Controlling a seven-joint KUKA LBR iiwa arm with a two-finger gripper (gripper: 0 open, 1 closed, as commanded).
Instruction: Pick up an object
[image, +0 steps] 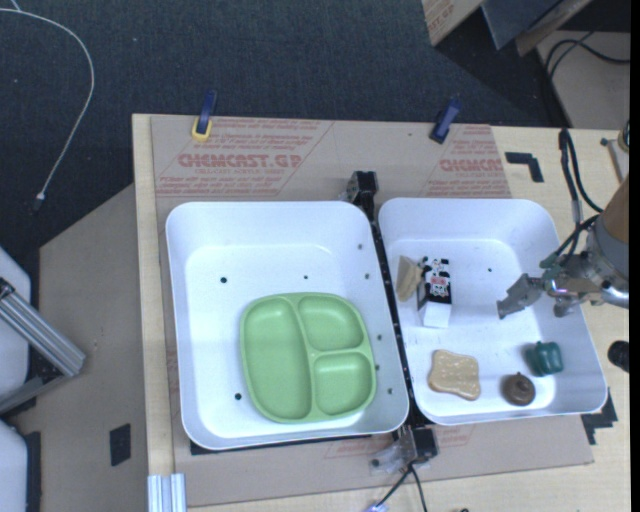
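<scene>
Two white bins sit side by side on a desk (160, 300). The left bin (200, 250) holds a green divided plate (306, 355). The right bin (480, 215) holds a toast slice (454, 374), a brown donut (518, 389), a teal toy (545, 357), a tan wedge (406, 278) and a black-and-white carton (436, 290). The pincer (540, 296) hangs over the right bin's far right side, fingers spread apart and clasping nothing, just above the teal toy.
</scene>
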